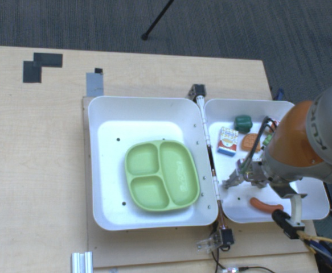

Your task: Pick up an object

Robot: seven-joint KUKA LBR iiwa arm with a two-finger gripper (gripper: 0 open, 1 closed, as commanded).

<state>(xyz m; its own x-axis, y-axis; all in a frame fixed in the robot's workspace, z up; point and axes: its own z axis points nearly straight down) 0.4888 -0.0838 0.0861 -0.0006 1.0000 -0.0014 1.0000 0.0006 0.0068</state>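
The arm [302, 144] is reaching in from the right, its orange band hanging over the right bin [319, 206], with the gripper [238, 177] lying low near that bin's left wall; whether anything is sitting between its tips cannot be told. Going left to right: a green divided plate [162, 175] is lying in the left bin [106, 152]. In the right bin, a small printed carton [228, 140] is sitting just beyond the gripper, a dark green block [243, 122] farther back, an orange piece [249, 143] beside the carton, and a red sausage-shaped toy [263, 205] at the near side, partly under the arm.
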